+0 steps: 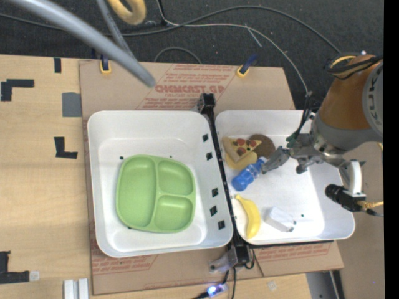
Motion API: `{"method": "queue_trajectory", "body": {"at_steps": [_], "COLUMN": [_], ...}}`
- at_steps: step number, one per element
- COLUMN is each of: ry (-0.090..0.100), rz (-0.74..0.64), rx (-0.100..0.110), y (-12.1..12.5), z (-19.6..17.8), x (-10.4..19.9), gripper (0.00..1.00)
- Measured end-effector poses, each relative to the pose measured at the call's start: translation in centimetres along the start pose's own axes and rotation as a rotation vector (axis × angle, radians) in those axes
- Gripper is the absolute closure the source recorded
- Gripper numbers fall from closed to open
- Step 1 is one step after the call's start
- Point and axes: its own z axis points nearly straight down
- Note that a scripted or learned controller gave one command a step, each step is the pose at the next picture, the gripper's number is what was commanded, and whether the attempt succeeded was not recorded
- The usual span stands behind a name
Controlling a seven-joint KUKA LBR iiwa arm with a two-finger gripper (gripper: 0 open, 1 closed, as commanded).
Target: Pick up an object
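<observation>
Blue plastic bottle (247, 175) lies at the right bin's (324, 223) left side, centre-right of the frame. We see the gripper (272, 161) touching its upper end; we cannot tell its opening. Yellow banana (250, 215) lies below.

Robot lab: arm (349, 104), taped bench (37, 136)

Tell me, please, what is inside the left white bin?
Inside the left bin lies one green divided plate with three compartments, and nothing sits in them. The bin floor under the plate is covered, so it cannot be seen.
</observation>
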Motion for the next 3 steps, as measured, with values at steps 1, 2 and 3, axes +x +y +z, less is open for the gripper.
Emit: {"method": "queue_trajectory", "body": {"at_steps": [1,2,3], "ry": [-0.002,-0.003,0.0], "rz": [-0.003,-0.003,-0.006], "rx": [-0.012,-0.009,-0.03], "y": [0.3,0.8,1.5], "z": [-0.7,3.9,7.0], "x": [0.0,0.3,0.6], "gripper": [0.0,0.0,0.0]}}
